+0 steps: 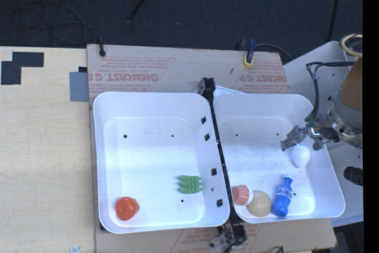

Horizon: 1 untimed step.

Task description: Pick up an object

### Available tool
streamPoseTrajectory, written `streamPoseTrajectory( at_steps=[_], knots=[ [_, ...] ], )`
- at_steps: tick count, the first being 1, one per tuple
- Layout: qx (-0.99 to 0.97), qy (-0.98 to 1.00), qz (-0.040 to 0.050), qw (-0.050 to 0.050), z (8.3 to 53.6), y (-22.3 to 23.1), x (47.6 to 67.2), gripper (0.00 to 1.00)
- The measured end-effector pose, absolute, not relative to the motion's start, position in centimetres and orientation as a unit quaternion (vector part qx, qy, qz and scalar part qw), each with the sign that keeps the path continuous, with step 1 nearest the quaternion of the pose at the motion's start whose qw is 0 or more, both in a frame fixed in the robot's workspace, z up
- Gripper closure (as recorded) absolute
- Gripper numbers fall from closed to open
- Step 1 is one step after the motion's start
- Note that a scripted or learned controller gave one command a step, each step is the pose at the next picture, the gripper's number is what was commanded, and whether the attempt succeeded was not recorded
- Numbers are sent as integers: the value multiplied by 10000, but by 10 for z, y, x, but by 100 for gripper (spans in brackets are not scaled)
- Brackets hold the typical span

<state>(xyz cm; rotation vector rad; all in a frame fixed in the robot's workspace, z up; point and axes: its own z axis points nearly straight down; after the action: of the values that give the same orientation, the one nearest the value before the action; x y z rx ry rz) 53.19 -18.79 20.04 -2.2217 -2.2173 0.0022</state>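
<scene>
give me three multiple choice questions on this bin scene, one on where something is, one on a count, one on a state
1. Where does the green object lie?
A. left bin
B. right bin
C. on the bench outside both bins

2. How many objects lie in the right bin?
A. two
B. four
C. six

3. How does the blue bottle sit?
A. standing upright on its base
B. lying on its side
C. lifted above the bin

Answers:
1. A, it rests in the left bin, near the divider.
2. B, the white ball, blue bottle, cream round object and pink object.
3. B, its length lies along the bin floor.
</scene>
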Motion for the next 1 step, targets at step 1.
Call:
streamPoseTrajectory(
  at_steps=[1],
  knots=[
    [-7083, -7059, 7, 15, 83, -196, 490, 0]
  ],
)
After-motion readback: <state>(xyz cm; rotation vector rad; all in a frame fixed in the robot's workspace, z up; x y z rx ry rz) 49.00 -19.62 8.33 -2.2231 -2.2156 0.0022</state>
